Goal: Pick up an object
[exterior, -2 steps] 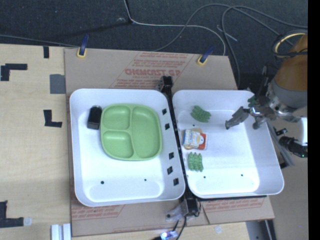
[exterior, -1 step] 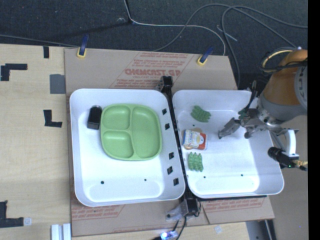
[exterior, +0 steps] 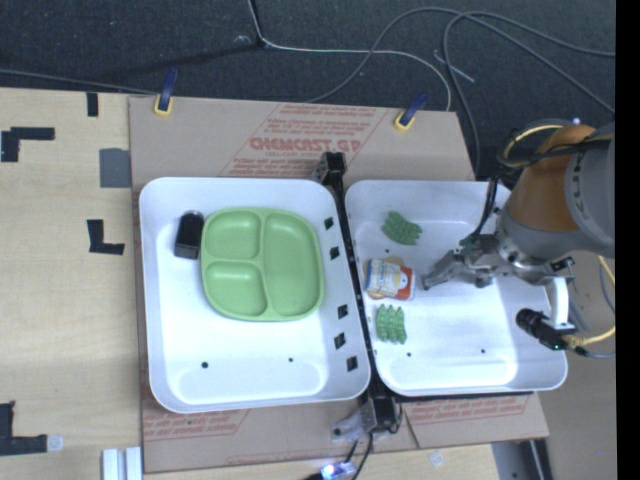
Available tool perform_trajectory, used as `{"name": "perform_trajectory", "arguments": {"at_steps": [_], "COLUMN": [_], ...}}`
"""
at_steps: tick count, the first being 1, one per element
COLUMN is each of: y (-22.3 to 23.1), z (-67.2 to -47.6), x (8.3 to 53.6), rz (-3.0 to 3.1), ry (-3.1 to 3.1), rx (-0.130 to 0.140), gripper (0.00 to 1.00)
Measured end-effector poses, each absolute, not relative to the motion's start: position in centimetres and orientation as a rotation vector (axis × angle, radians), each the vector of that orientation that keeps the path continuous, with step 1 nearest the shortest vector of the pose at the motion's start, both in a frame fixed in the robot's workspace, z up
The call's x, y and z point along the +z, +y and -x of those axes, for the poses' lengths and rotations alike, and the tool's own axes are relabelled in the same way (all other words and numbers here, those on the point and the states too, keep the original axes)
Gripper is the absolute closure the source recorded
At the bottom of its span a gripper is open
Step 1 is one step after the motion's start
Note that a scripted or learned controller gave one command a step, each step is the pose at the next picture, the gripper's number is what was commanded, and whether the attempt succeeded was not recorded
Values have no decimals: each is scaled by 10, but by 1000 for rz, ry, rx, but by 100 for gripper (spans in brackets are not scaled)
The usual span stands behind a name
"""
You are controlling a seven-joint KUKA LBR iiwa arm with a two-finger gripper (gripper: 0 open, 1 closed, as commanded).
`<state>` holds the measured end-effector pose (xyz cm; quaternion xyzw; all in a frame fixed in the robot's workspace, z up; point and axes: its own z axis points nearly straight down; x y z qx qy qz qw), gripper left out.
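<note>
My gripper reaches in from the right over the right bin, its dark fingers pointing left and low over the bin floor. Just left of the fingertips lies a small white and orange packet. A green bumpy piece lies toward the bin's back. Another green bumpy piece rests near the front left. Nothing shows between the fingers.
The left bin holds a green divided plate and a small black block at its left. A black clip divider runs between the bins. Cables trail across the dark floor behind the bench.
</note>
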<state>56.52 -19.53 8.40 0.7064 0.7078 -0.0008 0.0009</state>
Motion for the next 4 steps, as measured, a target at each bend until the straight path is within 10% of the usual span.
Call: {"name": "perform_trajectory", "arguments": {"at_steps": [1, 4], "y": [-196, -203], "z": [-566, -562], "x": [98, 237], "rz": [-2216, -2220], "ry": [2220, 2221], "rx": [0, 1], "gripper": [100, 100]}}
